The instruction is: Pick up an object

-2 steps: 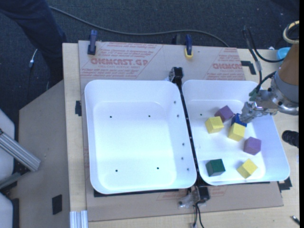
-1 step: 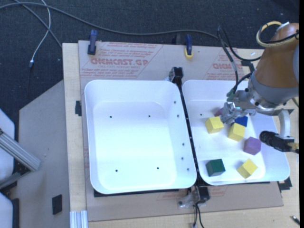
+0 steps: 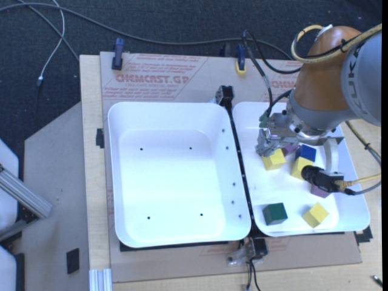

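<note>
My gripper [image 3: 270, 144] hangs low in the right bin [image 3: 254, 117], just above and touching the area of a yellow block [image 3: 274, 159]. Its metal fingers reach down at the block's upper left side. A blue block [image 3: 307, 153] and another yellow block [image 3: 299, 167] lie just right of it. Near the bin's front rest a green cube [image 3: 274, 213] and a yellow cube [image 3: 316, 214]. A purple piece [image 3: 319, 190] lies partly under a black cable fitting. The arm's orange wrist band [image 3: 324, 71] hides the bin's back right part.
The left bin [image 3: 176, 174] stands beside the right one, its rim meeting it along the middle. A black clamp [image 3: 225, 94] sits at the back between the bins. Cables run from the arm across the right bin's right side.
</note>
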Tool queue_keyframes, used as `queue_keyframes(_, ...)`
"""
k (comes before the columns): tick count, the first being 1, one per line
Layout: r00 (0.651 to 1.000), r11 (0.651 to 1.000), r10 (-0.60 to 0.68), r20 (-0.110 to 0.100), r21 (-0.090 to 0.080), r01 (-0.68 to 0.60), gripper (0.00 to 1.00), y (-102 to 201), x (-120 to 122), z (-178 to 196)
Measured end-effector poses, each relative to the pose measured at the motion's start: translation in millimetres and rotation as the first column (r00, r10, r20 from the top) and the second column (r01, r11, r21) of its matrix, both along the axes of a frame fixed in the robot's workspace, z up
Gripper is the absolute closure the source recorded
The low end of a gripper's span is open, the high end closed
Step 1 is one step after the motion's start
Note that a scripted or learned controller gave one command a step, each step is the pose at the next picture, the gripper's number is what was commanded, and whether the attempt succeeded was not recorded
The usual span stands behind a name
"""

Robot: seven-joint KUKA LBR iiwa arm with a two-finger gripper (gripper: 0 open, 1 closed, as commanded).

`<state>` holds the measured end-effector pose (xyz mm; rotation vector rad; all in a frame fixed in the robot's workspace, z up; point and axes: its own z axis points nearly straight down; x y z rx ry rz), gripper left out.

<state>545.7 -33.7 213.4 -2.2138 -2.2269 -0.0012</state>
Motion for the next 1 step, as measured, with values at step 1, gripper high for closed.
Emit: queue_keyframes(1,1.0,1.0,-0.002,0.0,-0.001,0.002,1.0,42.8,8.5,1.5)
